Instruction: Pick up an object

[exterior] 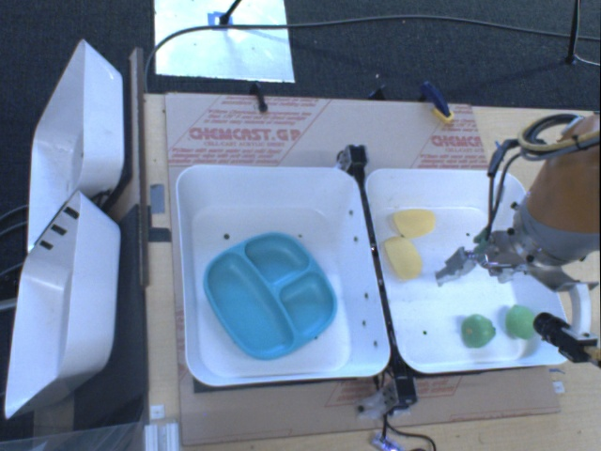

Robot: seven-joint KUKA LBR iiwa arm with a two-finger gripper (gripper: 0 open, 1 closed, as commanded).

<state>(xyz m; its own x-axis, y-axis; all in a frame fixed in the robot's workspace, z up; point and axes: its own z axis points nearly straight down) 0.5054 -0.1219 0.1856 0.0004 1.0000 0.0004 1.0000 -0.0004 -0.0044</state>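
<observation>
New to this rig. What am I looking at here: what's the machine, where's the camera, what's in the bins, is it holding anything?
One camera, fixed above the bench, looks down at a slant. The machine is a grey robot arm with an orange band, reaching in from the right; its pincer hangs over the right bin. That bin holds two yellow pieces near its left side and two green pieces near its front. The left bin holds a blue divided plate. Nothing shows between the pincer's fingers, so it holds nothing that I can see; the yellow piece nearest it lies apart from it.
</observation>
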